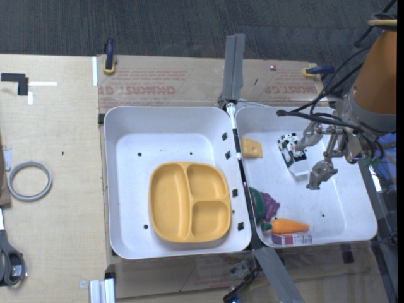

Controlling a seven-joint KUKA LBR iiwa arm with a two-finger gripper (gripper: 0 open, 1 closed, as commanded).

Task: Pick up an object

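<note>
**Ana:** Bins first, since they were the biggest things there. Why was the left bin so bare?

**Ben:** It carried just the yellow divided plate, lying flat near the middle. My guess is that it served as the drop side, so the loose items were kept in the right bin, close to where the arm reached in.

**Ana:** And the pickable things?

**Ben:** Several candidates. A carrot lay along the near wall, touching a small box, with a purple and green bundle just beside them at the divider. A yellow cheese-like piece sat apart near the far corner. A small black-and-white object sat further in, near the fingers.

**Ana:** So what was the gripper doing?

**Ben:** It hung over the middle of the right bin. Its fingers looked spread apart, with nothing between them. I judged it to be nearest the black-and-white object, though I couldn't tell whether it touched it.
</note>
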